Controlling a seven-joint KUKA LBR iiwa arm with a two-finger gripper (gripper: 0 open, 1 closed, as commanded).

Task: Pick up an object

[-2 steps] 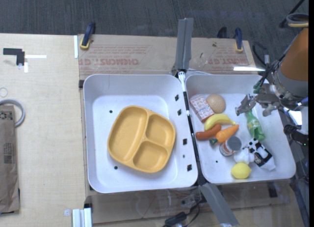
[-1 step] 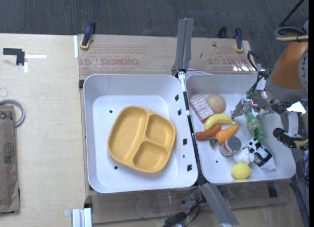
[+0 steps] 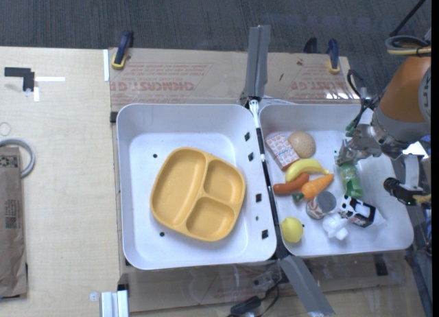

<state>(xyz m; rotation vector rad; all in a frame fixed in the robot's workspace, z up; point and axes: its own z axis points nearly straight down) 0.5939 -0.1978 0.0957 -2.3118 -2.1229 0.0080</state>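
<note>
Gripper [image 3: 348,160]: hung over the right bin [image 3: 384,240]
Fingers: opening could not be told
Green packet [image 3: 353,184]: just below the fingers

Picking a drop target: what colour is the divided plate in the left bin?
Yellow-orange all over: the plate, seen plainly in the camera view.

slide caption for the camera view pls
KUKA arm's gripper poised over right bin of toy food; yellow divided plate in left bin.
</note>
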